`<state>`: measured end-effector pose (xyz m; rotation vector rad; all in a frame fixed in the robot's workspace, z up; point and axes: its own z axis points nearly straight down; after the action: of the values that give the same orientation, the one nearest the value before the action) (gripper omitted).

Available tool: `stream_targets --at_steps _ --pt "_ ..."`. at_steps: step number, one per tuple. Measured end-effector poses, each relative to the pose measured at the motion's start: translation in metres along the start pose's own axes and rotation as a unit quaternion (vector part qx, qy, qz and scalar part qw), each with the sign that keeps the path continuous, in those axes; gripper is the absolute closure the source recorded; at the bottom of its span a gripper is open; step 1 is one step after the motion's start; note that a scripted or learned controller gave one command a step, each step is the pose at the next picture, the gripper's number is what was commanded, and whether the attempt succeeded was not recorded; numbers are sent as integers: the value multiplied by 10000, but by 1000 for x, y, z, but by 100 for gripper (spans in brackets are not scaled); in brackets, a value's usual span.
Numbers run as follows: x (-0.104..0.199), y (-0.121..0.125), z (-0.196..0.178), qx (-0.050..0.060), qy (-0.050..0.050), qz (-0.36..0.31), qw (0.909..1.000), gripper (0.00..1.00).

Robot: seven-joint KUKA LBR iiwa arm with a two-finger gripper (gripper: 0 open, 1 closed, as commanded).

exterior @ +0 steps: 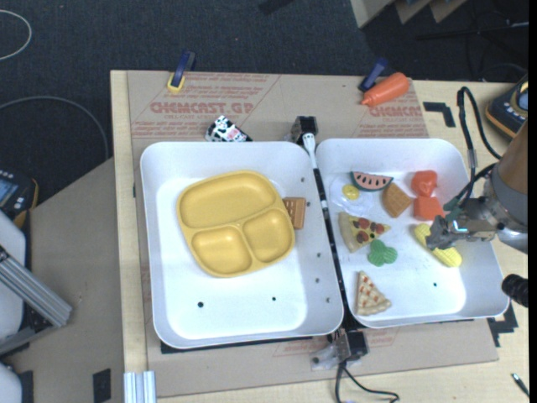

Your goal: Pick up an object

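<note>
Cardboard-topped bench (277, 99) | glossy yellow divided tray (235, 222) | end effector (442, 240) grip unclear

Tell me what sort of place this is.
Probably a robot lab's grasping test bench: two white bins clamped side by side on a board, toy foods such as a watermelon slice, loose cables around, and a gripper reaching in.

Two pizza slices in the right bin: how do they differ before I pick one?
The upper pizza slice lies mid-bin, its point toward the bins' divider, beside the green toy. The lower pizza slice lies near the front rim, point toward the back, apart from other toys. Both are flat toy wedges with red toppings.
</note>
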<state>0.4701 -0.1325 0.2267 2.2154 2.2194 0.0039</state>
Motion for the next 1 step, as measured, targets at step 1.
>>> stream_targets --at_steps 1 --pt "45 35 6 9 12 -25 10000 100"
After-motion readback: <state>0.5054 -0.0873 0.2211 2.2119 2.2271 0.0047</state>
